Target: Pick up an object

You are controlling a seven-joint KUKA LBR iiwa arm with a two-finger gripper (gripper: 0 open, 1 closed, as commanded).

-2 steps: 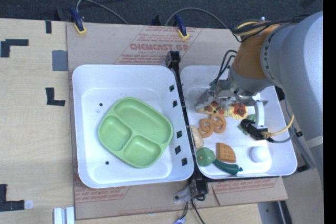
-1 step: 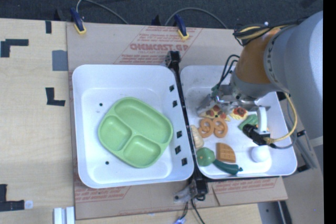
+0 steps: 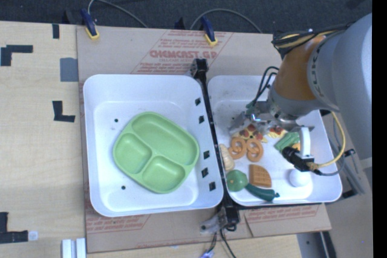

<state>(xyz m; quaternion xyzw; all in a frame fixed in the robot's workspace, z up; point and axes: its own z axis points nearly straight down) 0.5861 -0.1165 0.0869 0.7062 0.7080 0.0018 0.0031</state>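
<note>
Two white bins sit side by side on the surface. Start at the near edge: in the right bin (image 3: 326, 193) you find a green round piece (image 3: 236, 179), a waffle-like piece (image 3: 260, 176) and a dark green pod (image 3: 262, 193), all lying loose. Just beyond them lie two pretzels (image 3: 248, 148), the likely pick targets. The hand (image 3: 261, 119) hangs directly above this cluster, probably positioned for a descent; you cannot tell how it is set. The left bin (image 3: 97, 130) carries a green divided plate (image 3: 156, 151). At the far edge, two clamps (image 3: 91, 27) pin the cardboard sheet (image 3: 175, 54) flat.
</note>
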